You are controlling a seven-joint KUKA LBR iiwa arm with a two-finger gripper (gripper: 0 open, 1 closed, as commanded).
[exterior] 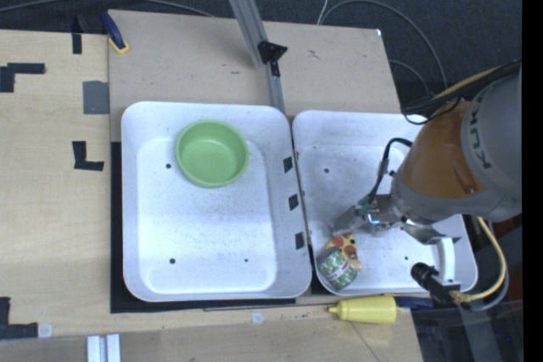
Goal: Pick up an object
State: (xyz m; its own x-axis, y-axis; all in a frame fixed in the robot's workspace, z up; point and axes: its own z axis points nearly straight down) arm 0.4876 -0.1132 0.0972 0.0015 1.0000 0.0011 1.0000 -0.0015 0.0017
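Arm: grey KUKA arm with an orange band [441,161], reaching in from the right and bent low over the right-hand bin.
Gripper: two-finger gripper [363,214], low in the bin near its front left area; whether it is open or closed cannot be told from this angle, and nothing can be seen in its grasp.
Target object: small rounded packet or pouch, green with red and yellow print [339,260], probably soft.
Target location: front left corner of the shallow white right-hand bin [339,131], against the front wall and the divider, just below and left of the gripper, apparently apart from it.
Other contents: light green round plastic bowl [212,153], upright in the back of the shallow white left-hand bin [144,208].
Outside the bins: yellow squeeze bottle [366,310] lying on the bench just in front of the right-hand bin.
Risk 1: the packet sits tight in the corner, so the bin wall may block a finger on descent.
Risk 2: a rounded, likely yielding packet may squirt out sideways under a closing grip.
Risk 3: gripper looks offset from the packet; closing here would likely grasp nothing.
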